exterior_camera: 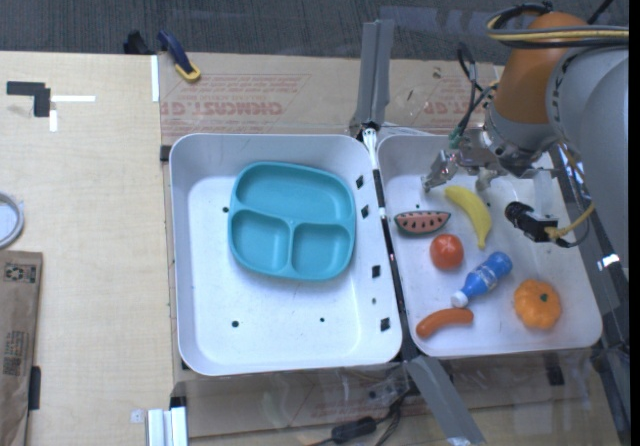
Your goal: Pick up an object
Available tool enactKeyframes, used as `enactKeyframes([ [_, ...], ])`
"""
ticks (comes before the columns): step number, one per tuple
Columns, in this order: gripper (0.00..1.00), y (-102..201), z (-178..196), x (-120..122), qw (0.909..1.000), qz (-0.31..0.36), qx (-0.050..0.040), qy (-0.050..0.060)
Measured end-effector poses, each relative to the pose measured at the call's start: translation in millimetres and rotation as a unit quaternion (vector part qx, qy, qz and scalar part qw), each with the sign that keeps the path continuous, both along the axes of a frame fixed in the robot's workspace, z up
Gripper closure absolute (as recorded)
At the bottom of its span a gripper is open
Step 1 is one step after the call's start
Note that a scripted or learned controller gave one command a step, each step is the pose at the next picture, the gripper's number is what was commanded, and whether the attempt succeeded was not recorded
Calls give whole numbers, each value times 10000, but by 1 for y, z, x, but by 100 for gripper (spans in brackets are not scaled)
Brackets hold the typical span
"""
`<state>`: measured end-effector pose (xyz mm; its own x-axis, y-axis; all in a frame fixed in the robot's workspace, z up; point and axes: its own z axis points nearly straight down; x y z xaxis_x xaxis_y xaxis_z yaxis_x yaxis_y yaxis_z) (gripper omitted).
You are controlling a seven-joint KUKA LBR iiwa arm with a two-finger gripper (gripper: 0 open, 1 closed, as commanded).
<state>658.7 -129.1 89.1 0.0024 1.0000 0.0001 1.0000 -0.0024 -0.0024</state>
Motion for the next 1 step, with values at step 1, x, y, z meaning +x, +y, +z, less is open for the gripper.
enactKeyframes([
  [1,0,-37,-1,-71,10000,-4,4,16],
])
